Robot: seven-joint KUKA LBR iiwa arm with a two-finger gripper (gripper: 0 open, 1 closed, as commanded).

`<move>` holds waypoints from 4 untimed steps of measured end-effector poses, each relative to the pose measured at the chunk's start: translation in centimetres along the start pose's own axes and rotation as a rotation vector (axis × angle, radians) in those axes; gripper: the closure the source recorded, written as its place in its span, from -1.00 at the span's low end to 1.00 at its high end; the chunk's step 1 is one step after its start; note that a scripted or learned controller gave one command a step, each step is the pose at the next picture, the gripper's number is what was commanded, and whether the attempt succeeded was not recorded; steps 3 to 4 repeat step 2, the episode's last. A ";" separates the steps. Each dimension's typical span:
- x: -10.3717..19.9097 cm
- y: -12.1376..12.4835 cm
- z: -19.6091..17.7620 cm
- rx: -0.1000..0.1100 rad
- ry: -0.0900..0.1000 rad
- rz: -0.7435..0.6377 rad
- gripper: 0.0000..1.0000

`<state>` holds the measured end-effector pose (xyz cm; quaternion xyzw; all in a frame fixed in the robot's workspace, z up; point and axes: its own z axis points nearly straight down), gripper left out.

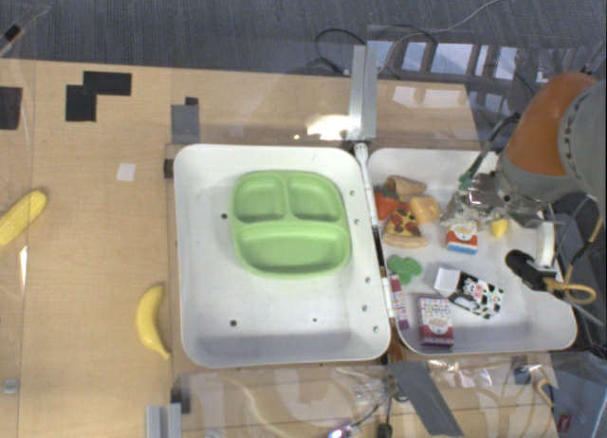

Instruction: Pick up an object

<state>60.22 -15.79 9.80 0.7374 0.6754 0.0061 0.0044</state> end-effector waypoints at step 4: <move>13.0 1.3 -10.2 0.015 -0.001 -0.162 1.00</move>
